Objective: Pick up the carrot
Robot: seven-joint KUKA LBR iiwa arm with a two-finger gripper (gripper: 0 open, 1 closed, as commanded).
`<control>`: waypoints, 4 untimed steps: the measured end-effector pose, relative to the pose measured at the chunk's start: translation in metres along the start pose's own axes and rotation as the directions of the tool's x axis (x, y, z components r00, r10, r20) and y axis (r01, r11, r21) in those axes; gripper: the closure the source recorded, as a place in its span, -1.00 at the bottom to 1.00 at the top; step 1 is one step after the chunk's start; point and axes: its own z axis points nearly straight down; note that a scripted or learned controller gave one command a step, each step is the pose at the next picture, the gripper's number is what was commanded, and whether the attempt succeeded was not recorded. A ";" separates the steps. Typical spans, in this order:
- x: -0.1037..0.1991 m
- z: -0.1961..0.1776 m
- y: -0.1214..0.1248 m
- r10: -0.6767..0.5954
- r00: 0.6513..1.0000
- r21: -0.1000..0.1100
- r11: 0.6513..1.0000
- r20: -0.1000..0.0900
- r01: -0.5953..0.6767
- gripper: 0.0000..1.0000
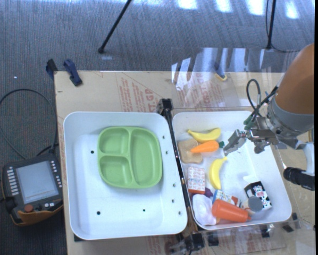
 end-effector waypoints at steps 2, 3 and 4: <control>-0.011 0.171 0.117 0.119 0.993 -0.016 0.993 -0.001 -0.119 -1.00; -0.005 0.172 0.068 0.221 0.975 -0.008 0.975 0.000 -0.221 -1.00; -0.005 0.163 0.069 0.228 0.974 -0.006 0.974 -0.005 -0.228 1.00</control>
